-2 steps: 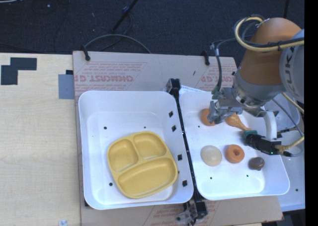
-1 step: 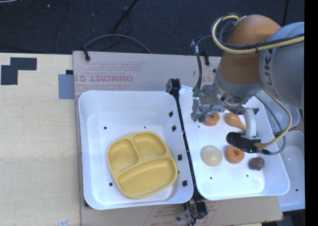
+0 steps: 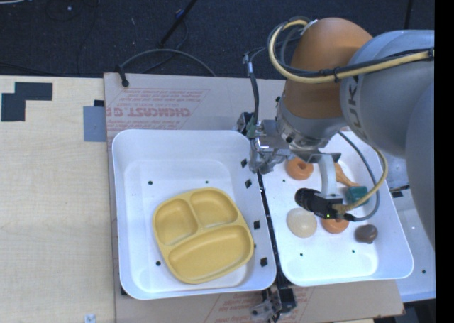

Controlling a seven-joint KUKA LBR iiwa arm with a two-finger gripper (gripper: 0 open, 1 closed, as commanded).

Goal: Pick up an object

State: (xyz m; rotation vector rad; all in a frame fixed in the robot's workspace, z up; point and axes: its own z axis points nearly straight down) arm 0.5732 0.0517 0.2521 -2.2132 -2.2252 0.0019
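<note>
Tray (image 3: 206,247) in left bin (image 3: 142,155) points large compartment lower-right; grasp cannot be told.

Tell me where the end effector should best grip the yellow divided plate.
Probably the raised rim of the yellow plate, pinched from straight above across its thin wall: it lies flat in the left bin and looks too wide to span.
</note>
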